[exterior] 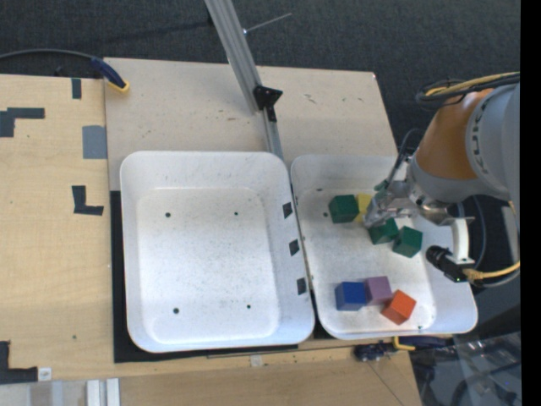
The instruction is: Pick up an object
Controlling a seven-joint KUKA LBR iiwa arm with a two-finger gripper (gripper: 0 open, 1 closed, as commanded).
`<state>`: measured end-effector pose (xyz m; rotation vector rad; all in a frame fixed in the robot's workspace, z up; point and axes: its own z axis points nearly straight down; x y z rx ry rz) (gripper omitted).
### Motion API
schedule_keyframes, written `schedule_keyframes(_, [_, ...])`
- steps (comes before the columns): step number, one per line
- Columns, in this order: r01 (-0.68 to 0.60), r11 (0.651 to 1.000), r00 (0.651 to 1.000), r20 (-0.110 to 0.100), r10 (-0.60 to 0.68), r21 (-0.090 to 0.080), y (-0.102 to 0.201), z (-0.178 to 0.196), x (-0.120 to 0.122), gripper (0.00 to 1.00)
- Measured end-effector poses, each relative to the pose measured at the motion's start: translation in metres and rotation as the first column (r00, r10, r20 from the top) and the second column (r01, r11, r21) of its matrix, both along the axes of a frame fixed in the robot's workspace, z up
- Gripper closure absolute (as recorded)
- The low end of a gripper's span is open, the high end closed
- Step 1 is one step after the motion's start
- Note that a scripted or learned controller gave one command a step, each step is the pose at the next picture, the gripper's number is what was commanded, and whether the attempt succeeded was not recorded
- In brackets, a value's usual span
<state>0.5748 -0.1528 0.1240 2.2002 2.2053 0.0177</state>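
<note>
My gripper [383, 212] is low in the right bin [325, 172], reaching in from the right. It sits over a cluster of blocks: a yellow block [364, 203] partly hidden at its left, a green cube [342, 209] further left, and two dark green blocks [385, 232] [408, 242] just below it. The gripper's body hides what lies directly beneath it. Near the bin's front edge sit a blue cube [351, 295], a purple block [378, 288] and an orange block [399, 307], close together.
The left bin [135, 172] lies beside the right one, with a raised divider between them. A metal pole [237, 41] slants down from the top to the bins' back edge. Cables [473, 271] hang by the right bin's right rim.
</note>
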Motion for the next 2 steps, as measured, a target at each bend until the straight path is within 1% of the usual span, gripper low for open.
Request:
schedule_keyframes(1, [0.001, 1.0, 1.0, -0.023, -0.001, 0.009, -0.006, 0.061, 0.004, 1.0])
schedule_keyframes(2, [0.001, 1.0, 1.0, -0.023, -0.001, 0.009, -0.006, 0.107, 0.005, 1.0])
